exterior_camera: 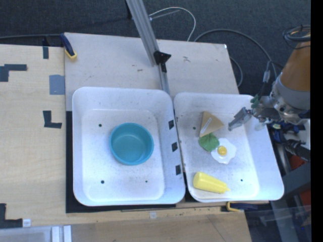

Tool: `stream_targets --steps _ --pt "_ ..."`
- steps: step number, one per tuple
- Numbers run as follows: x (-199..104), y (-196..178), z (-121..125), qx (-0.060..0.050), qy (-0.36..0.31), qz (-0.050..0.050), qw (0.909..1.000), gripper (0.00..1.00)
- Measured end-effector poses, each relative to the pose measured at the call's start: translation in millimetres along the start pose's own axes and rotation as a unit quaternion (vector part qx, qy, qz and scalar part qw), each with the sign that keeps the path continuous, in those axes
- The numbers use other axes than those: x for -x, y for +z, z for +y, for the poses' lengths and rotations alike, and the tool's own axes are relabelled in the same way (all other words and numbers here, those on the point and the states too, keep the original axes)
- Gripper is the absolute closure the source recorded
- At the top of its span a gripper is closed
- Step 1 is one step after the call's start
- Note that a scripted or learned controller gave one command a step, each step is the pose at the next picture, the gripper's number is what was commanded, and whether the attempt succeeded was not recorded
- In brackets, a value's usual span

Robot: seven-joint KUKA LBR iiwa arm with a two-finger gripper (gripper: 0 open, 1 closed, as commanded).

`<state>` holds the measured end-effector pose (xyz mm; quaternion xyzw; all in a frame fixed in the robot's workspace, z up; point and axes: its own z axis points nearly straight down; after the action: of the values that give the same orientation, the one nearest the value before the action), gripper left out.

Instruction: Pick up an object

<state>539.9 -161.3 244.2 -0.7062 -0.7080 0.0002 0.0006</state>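
Gripper [238,120], jaw state indiscernible, hung at right bin's [267,180] far right edge; best descend squarely over the nearby tan wedge [210,122].

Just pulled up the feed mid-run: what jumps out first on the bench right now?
The blue bowl sits alone in the middle of the left bin. The right bin holds a cluster: a tan wedge, a green piece, a fried egg toy and a yellow piece near its front edge. The pincer hovers just right of the wedge.
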Motion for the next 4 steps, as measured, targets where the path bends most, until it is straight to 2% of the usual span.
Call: stream_targets --steps 1,3,4 --pt "0.0 -0.1 0.0 0.0 0.0 0.0 1.0 0.0" --pt "15.7 100.6 -7.9 -0.003 0.001 0.0 1.0 0.0" --pt "15.2 153.1 -8.5 -0.001 0.001 0.0 1.0 0.0"
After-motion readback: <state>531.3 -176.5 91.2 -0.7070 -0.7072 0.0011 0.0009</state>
